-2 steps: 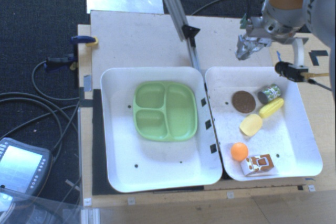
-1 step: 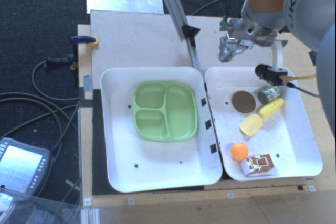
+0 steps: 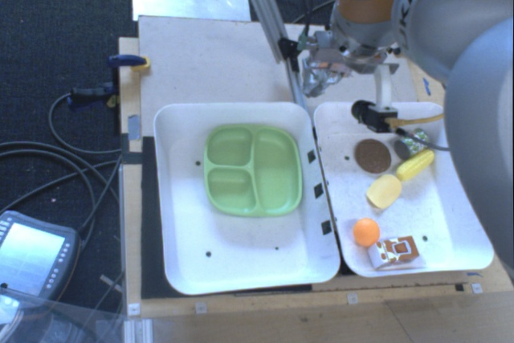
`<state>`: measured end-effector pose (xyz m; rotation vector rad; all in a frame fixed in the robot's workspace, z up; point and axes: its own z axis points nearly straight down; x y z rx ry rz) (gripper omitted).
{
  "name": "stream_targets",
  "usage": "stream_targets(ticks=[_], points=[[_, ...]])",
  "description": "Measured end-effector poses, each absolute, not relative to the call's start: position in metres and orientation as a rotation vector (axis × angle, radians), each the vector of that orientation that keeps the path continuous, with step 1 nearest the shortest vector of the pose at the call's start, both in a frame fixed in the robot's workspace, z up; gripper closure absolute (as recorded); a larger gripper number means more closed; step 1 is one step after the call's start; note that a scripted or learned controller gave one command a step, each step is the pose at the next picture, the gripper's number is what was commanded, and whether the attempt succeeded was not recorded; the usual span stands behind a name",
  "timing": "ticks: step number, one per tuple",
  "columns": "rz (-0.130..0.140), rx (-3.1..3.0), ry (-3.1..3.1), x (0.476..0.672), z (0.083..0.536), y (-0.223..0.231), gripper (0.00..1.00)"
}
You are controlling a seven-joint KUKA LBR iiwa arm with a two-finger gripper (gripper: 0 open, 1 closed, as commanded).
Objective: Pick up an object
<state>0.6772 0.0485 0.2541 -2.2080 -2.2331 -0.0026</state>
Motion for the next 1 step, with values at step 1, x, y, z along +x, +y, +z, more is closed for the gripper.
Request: stream_targets(ticks=[1], points=[[-0.004,-2.208,-2.233,0.6711,0.2562,0.0982,1.0]])
